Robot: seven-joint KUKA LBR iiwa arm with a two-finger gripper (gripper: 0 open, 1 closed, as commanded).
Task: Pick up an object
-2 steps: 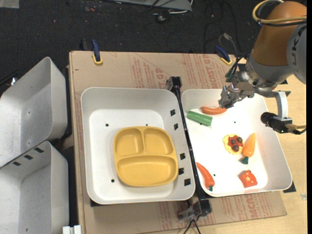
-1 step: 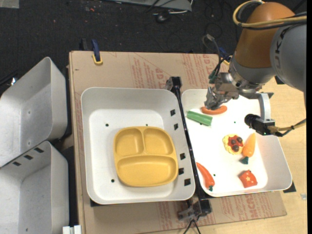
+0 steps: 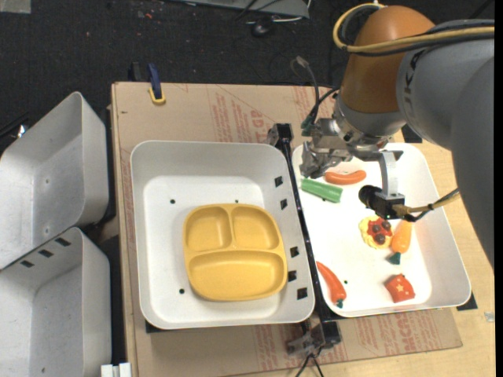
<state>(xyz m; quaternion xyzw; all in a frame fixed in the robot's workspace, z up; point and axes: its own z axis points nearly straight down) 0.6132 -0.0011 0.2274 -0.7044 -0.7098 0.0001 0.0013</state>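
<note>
Green stick lies below the gripper; looks light, rigid; pinch it mid-length. Fingers' spread: cannot tell.

No legible text (cardboard print blurred)

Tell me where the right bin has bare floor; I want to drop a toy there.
Free: the right bin's middle, between green block, red pepper and yellow toy. Crowded: its far end under the tool, and near the orange carrot.
</note>
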